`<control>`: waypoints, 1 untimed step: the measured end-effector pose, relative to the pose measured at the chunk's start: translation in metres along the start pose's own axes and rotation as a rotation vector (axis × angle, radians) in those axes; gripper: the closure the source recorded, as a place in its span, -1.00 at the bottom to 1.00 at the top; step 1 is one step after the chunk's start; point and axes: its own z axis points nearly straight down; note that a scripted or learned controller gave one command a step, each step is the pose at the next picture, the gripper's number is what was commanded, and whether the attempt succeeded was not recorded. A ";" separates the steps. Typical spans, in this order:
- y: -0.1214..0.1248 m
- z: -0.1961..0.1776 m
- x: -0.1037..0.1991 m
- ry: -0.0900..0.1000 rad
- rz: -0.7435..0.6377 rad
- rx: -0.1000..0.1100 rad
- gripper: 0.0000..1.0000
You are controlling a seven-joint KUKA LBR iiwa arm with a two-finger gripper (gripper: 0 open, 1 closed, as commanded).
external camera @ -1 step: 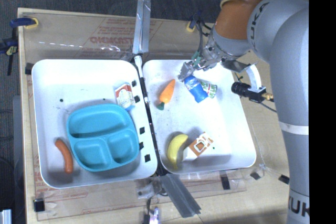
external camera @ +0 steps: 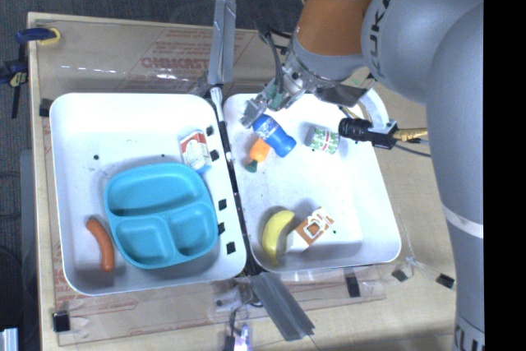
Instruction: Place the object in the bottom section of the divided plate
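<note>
The blue divided plate [external camera: 160,214] lies in the left bin [external camera: 74,127], with two small sections toward the front and one long section behind them. My gripper [external camera: 262,106] is over the back left corner of the right bin [external camera: 374,201]. Just in front of it lies a blue bottle [external camera: 274,136] with an orange cap, tipped on its side. The gripper's tip is close to the bottle's upper end, and I cannot make out whether they touch.
In the right bin lie a green and white can [external camera: 325,139], a yellow banana [external camera: 278,232] and a small brown and white box [external camera: 315,228]. The left bin holds a red and white carton [external camera: 194,149] by the divider and a sausage [external camera: 102,242] left of the plate.
</note>
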 end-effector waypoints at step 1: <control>-0.001 0.045 0.063 0.000 -0.110 0.001 1.00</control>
